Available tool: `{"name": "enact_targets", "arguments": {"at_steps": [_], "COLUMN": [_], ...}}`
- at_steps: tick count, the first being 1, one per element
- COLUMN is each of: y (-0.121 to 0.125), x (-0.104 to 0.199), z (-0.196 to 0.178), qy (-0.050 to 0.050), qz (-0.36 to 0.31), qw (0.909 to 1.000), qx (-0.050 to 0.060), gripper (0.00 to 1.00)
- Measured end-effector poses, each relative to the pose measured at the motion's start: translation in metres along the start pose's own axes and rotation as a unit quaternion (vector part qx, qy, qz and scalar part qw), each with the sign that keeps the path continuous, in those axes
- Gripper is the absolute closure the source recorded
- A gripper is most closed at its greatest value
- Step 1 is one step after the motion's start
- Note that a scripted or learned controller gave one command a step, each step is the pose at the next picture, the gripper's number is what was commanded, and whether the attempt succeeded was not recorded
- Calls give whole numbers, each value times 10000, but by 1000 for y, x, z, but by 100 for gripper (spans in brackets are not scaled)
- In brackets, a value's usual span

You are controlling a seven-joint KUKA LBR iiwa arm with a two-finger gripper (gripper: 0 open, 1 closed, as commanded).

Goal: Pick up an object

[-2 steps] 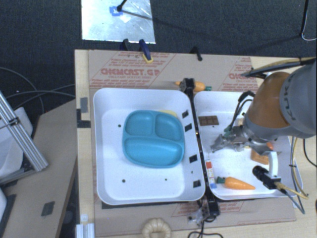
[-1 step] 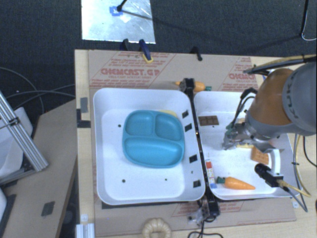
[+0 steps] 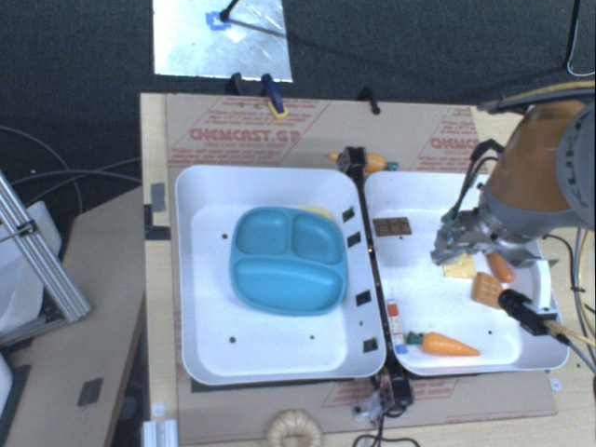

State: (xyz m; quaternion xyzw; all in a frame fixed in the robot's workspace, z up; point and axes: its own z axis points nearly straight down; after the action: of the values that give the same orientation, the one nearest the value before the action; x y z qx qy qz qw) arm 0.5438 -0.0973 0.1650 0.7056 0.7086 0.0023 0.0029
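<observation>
My gripper (image 3: 451, 249) hangs low over the right bin (image 3: 419, 186), near its middle right. A pale yellow cheese wedge (image 3: 460, 268) lies right below it, touching or nearly touching the tip. Beside the wedge sit a tan waffle-like square (image 3: 486, 290) and a small orange-red sausage (image 3: 500, 266). A brown chocolate bar (image 3: 391, 226) rests at the bin's left, apart from the gripper. An orange carrot (image 3: 450, 345) lies near the front wall.
The left bin (image 3: 200, 343) holds a blue divided plate (image 3: 288, 259) with a yellow thing (image 3: 319, 211) peeking out behind it. A small coloured block (image 3: 394, 324) sits by the divider. An orange item (image 3: 374, 163) lies outside behind the bins.
</observation>
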Motion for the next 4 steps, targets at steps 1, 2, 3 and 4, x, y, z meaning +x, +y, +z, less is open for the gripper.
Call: {"name": "enact_targets", "arguments": {"at_steps": [1, 2, 3, 4], "y": [2, -26, -33, -38], "x": [0, 15, 6, 10], "z": [-54, -54, -65, -66], "qy": [1, 7, 4, 7], "qz": [1, -2, 14, 9], "qw": [10000, 10000, 10000, 10000], "qx": [7, 37, 23, 29], "gripper": [100, 100, 100, 100]}}
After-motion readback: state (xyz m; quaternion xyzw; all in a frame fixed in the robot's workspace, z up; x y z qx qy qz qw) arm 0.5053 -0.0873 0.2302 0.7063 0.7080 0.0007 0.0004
